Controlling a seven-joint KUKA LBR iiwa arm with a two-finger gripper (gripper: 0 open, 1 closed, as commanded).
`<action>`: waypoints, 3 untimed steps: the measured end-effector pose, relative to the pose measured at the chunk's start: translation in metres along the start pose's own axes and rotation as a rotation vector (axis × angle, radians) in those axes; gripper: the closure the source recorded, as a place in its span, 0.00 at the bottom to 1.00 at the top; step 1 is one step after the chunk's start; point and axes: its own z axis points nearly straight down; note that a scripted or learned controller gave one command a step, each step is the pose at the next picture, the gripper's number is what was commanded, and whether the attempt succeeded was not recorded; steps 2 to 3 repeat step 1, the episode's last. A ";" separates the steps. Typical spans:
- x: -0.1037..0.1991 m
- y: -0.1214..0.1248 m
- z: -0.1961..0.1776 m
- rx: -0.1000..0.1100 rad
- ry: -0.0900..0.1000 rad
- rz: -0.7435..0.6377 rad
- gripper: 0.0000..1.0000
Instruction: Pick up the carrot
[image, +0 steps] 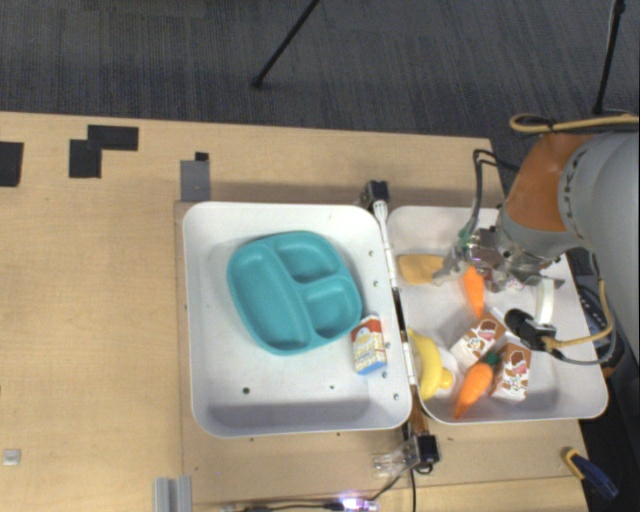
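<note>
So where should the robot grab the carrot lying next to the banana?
Probably best to grip the carrot across its thicker upper half, coming straight down from above. It lies flat and slanted, thin tip toward the front, with the banana and a small carton close on either side.

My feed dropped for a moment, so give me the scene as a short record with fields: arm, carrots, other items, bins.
arm: over right bin
gripper: near upper carrot, hold unclear
second carrot: low in right bin, beside banana
cartons: two in right bin, one in left bin
plate: teal, left bin
</note>
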 end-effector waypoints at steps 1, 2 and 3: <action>0.000 0.002 -0.013 -0.006 -0.001 -0.005 1.00; 0.000 0.002 -0.013 -0.006 -0.001 -0.005 1.00; 0.000 0.002 -0.013 -0.006 -0.001 -0.005 1.00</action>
